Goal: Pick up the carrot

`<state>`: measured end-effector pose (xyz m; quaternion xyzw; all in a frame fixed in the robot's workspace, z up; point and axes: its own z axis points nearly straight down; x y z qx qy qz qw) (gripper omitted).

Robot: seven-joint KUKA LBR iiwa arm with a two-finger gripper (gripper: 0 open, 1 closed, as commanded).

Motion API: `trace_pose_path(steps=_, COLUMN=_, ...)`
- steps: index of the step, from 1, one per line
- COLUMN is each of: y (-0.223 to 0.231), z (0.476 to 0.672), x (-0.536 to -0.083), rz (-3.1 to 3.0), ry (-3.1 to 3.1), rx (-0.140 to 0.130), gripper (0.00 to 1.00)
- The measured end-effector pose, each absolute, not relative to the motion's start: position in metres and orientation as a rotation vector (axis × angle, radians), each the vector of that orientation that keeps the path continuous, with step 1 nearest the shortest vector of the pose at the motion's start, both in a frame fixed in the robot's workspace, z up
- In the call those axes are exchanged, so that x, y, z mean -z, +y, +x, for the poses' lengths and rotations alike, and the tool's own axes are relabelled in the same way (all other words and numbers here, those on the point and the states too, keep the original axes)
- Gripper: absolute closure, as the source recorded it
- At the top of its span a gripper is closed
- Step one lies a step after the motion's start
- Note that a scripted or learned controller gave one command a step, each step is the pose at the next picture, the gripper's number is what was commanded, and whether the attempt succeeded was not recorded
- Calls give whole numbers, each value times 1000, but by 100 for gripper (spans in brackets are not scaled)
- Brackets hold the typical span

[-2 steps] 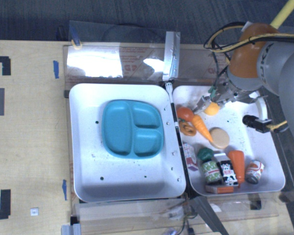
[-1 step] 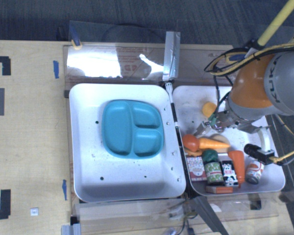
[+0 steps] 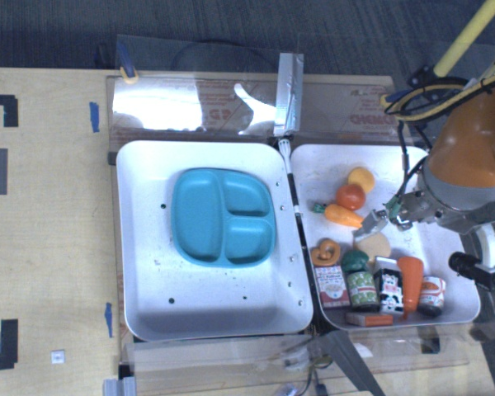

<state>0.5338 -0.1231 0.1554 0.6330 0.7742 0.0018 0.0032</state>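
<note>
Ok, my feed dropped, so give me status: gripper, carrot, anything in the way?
Gripper over right bin, holding nothing. Carrot upright at front wall, untouched. Milk carton and red can packed tight on either side.

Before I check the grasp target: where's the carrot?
The carrot stands in the right bin, near its front edge, between the small milk carton and a can.
</note>
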Motion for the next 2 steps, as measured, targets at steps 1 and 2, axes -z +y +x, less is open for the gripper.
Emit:
trace_pose_path(steps=1, y=-130, z=579, x=-87, rz=1905, ry=2489, rx=-5, gripper=0)
trace_pose_path(steps=2, y=-132, z=580, x=-99, rz=1907, ry=2481, rx=-11, gripper=100)
